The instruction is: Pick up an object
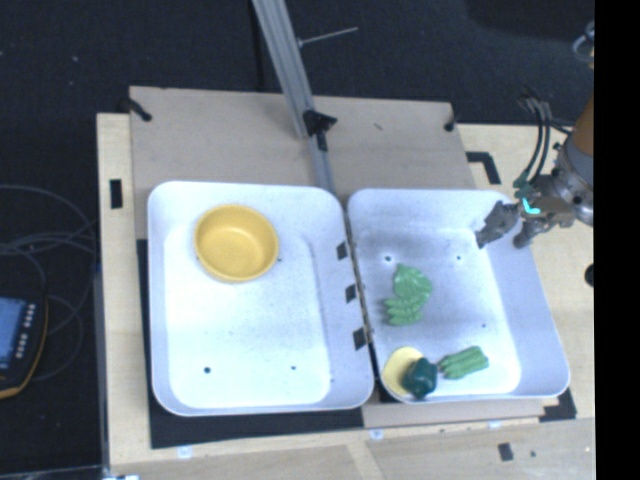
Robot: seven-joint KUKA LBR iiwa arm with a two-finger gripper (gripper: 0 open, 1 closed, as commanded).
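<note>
Gripper (pixel 505 228) hovered at right bin's (pixel 520 308) far-right rim | fingers apparently spread, empty | green leafy toy (pixel 408 294) lay down-left of it

Pale wood bench (pixel 115 298) seen from above at a slant, w/ a second tan board (pixel 390 148) laid on its far half. Two shallow white bins sit side by side on the bench, touching along the middle: left bin (pixel 245 368), right bin (pixel 520 308). Dark mat or sheet, can't tell which, shows under the bins along the left and front edges (pixel 155 423). Small black clips/brackets at the board's far corners, e.g. (pixel 140 111), and a black corner mark near the right bin (pixel 485 163). Grey metal rail (pixel 285 58) runs from the top down to the seam between the bins
</note>
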